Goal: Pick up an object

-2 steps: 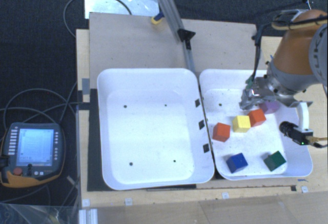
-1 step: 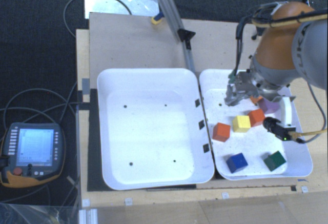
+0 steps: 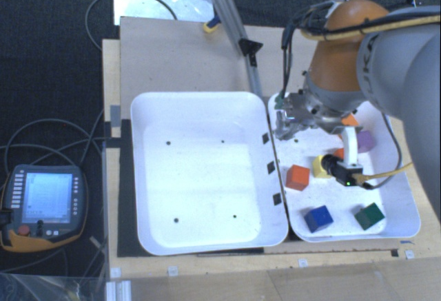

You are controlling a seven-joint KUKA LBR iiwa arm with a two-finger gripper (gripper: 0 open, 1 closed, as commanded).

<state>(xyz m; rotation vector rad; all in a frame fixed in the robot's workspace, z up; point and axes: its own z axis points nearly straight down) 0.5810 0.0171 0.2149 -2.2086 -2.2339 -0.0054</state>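
My gripper [image 3: 284,126] hangs low over the right bin [image 3: 406,220], at its upper left corner close to the wall shared with the left bin. Below it lie an orange cube [image 3: 298,177] and a yellow piece [image 3: 320,167], both apart from the gripper. A blue cube [image 3: 318,218] and a green cube [image 3: 370,215] sit near the bin's front edge. A purple block [image 3: 366,141] and a small orange piece [image 3: 351,120] lie partly hidden beside the wrist. I see nothing held in the gripper.
The left bin [image 3: 148,155] is beside the right one, bare white inside. A slanted metal pole [image 3: 227,7] crosses above the bins. A teach pendant [image 3: 43,204] lies left of the bench. A black cable fitting [image 3: 343,173] hangs beside the yellow piece.
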